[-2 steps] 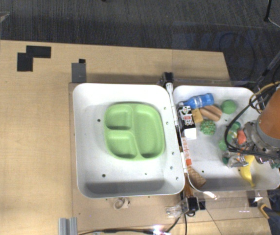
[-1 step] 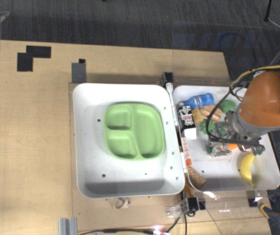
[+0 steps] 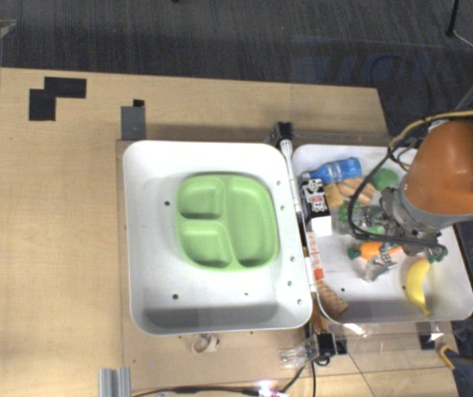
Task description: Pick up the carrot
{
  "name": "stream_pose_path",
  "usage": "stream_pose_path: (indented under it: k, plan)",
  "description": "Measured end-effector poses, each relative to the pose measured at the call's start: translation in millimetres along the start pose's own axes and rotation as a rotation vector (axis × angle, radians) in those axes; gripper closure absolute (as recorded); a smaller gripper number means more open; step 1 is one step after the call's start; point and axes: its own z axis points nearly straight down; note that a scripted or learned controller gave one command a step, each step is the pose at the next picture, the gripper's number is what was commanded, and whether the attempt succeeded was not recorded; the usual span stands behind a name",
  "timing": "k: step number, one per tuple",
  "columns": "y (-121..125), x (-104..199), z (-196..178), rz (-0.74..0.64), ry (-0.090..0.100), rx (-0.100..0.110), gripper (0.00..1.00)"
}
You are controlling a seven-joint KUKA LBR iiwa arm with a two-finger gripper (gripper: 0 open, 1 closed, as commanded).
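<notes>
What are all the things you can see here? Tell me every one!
bins: 2, white, side by side on the bench
tray: 1, green, three compartments, in the left bin
bottle: 1, blue, far end of the right bin
carrot: 1, orange, middle of the right bin, right under the gripper
banana: 1, yellow, near right part of the right bin
green thing: 1, far side of the right bin, partly behind the arm, too hidden to name
other small items: a few, mixed colours, along the right bin's left side, too small to name
bench: 1, tan wood, under both bins
arm: 1, grey with an orange band, over the right bin
gripper: 1, dark, low over the carrot
</notes>
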Motion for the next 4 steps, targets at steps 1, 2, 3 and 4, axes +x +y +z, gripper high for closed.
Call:
stream_pose_path:
  k: [1,2,3,4]
  plan:
    - [0,-4,-13,-0.003,-0.007,0.003,1.00]
    - [-8,-97,4,-0.016,0.008,-0.004,1.00]
    - [-8,-96,4,-0.015,0.009,-0.005,0.00]
    - [-82,-75,-55,0.120,0.006,0.002,0.00]
